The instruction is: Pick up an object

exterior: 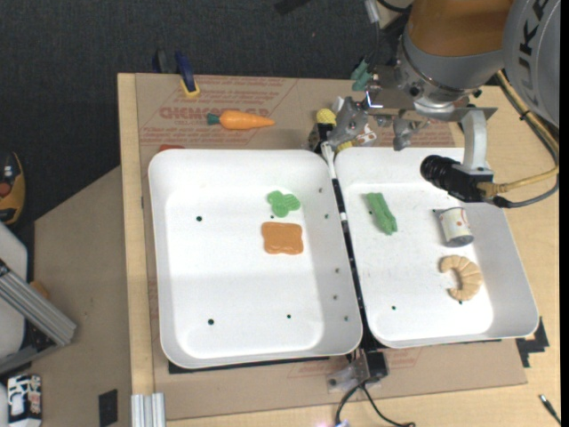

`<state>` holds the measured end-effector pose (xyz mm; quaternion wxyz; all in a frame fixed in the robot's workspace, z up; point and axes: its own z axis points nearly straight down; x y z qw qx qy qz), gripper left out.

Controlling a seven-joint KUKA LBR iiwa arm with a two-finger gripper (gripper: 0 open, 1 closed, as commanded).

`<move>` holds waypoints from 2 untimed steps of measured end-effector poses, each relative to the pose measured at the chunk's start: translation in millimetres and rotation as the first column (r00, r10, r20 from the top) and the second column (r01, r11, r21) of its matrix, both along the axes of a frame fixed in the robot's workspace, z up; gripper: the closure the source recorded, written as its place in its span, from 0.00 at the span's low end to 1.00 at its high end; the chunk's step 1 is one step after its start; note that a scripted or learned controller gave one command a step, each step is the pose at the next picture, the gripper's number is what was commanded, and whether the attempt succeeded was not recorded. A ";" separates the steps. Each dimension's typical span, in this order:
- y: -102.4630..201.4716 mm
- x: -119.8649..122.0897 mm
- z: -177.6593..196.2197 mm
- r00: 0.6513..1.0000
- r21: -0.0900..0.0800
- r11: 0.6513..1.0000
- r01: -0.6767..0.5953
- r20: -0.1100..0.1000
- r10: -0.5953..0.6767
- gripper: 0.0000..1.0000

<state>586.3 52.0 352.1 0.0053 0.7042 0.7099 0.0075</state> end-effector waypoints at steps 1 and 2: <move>25.7 16.8 171.9 1.000 0.000 1.000 0.004 0.005 -0.004 0.00; 97.8 9.4 109.6 1.000 -0.002 1.000 0.000 -0.026 0.000 0.00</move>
